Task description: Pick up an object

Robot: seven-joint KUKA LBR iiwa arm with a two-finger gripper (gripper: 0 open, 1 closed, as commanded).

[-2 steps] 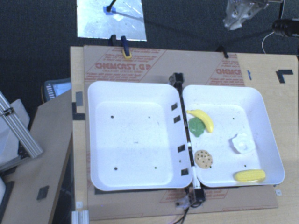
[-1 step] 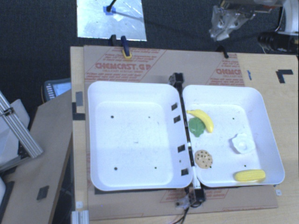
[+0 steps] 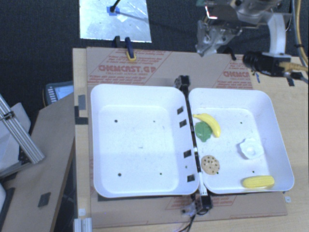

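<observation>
The right bin (image 3: pixel 270 111) holds a yellow banana (image 3: pixel 209 123) near its left wall, with a green leafy piece (image 3: pixel 203 131) touching it below. A round brown cookie (image 3: pixel 210 165) lies near the front left corner. A small white object (image 3: pixel 250 149) sits right of centre, and a yellow corn-like piece (image 3: pixel 258 181) rests by the front wall. My gripper (image 3: pixel 208 43) hangs high above the bench beyond the right bin's far edge, well apart from every object. Nothing shows between its fingers.
The left bin (image 3: pixel 96 129) sits beside the right one, joined by a black clipped divider (image 3: pixel 188 129). A shiny metal sheet (image 3: pixel 114 13) lies at the back left. A black fixture (image 3: pixel 265 63) and cables stand at the back right. Aluminium rail (image 3: pixel 17 129) at far left.
</observation>
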